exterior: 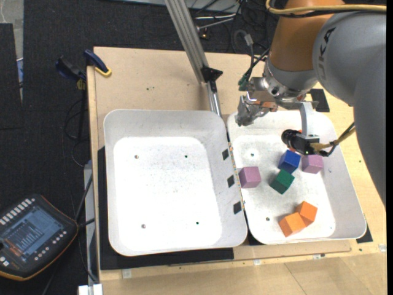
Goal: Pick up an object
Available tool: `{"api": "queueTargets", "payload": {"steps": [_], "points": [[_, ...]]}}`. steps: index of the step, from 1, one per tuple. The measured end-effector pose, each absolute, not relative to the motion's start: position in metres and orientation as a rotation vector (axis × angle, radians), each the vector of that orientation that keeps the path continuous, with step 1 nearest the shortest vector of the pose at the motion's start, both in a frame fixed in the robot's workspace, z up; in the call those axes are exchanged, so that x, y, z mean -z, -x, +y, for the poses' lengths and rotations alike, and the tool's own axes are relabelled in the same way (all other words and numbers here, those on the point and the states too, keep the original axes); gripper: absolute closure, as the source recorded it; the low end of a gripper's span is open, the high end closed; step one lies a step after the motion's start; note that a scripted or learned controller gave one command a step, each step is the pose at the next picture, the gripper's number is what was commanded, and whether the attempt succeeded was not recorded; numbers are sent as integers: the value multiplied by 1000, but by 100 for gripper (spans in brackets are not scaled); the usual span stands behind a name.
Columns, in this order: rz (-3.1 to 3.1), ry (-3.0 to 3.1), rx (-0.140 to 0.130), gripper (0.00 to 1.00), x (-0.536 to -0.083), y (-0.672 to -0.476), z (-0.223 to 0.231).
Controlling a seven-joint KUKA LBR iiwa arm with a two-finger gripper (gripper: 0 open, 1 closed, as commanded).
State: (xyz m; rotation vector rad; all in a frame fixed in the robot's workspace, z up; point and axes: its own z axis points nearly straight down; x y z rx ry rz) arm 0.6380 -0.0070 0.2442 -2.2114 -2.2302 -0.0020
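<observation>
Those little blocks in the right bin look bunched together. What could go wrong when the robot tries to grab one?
1. The blue block, green block and a purple block sit tightly together, so the gripper might nudge neighbours or grab none.
2. The two orange blocks touch, so one could drag the other.
3. The other purple block lies near the bin wall, leaving little room.

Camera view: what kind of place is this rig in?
Likely a robotics lab: a teach pendant on the dark floor, loose cables behind the bench, and two white bins with coloured blocks.
</observation>
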Motion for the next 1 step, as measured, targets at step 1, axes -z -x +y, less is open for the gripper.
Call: {"api": "queueTargets", "payload": {"steps": [1], "points": [[-2230,2214,3,100,-235,-651,41]]}}
